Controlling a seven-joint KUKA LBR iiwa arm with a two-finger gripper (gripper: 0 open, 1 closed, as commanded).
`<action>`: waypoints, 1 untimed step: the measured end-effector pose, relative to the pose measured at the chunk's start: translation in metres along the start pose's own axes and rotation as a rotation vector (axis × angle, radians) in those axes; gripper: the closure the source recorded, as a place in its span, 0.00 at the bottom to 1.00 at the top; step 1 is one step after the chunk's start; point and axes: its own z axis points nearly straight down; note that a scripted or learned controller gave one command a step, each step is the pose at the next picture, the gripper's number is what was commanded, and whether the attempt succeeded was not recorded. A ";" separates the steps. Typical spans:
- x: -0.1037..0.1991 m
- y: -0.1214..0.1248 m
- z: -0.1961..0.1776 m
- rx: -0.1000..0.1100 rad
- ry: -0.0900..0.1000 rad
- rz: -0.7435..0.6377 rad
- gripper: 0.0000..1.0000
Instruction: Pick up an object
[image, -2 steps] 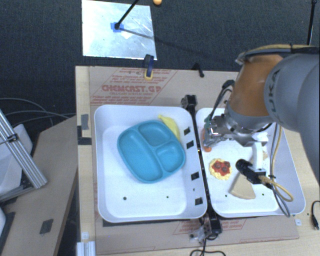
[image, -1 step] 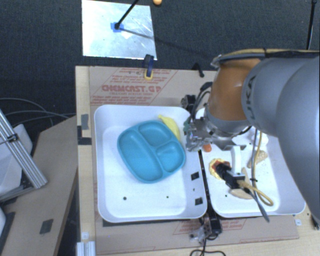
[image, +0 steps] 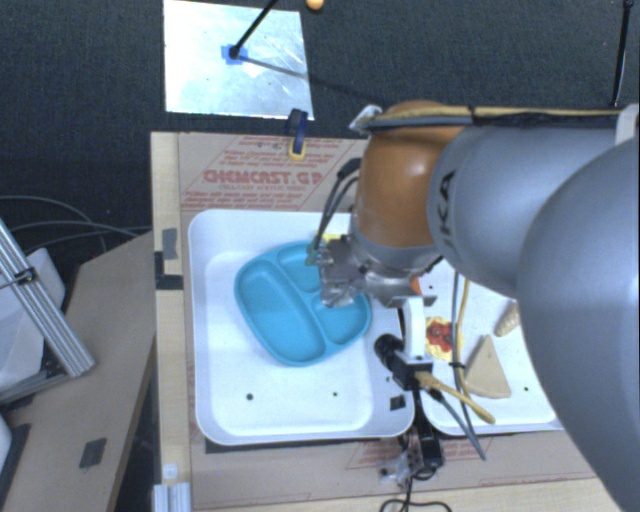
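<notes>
gripper low over the blue plate's right side

the blue divided plate (image: 290, 315) lies flat in the left bin (image: 270, 410), in the upper middle of its floor and turned at a slant. its one long compartment faces the view's left, and its smaller compartments are on the side nearer the other bin. the plate's left and lower parts are in plain sight; its upper right part is covered by the robot.

the gripper (image: 335, 283) sits directly over that right side, above the smaller compartments and close to the ridge that parts them from the long one. it looks very near the plate's surface, but whether it touches cannot be told from this angle. how far the gripper is open cannot be told either, nor whether it has hold of anything. the plate appears to rest on the bin floor.

above the gripper the arm's orange band (image: 400, 180) and its grey body fill the upper right of the view, reaching across the right bin (image: 520, 415). in that bin, well apart from the plate, lie a tan wedge (image: 487, 368), a red and yellow item (image: 438, 335) just left of it, and a thin yellow stick (image: 455, 397) nearer the front wall.

both bins rest on a cardboard sheet (image: 250, 170) with red print, and a yellow and blue clip (image: 297, 135) stands at its far edge.
</notes>
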 end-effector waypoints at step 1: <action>-0.032 -0.049 0.045 0.011 -0.006 0.015 1.00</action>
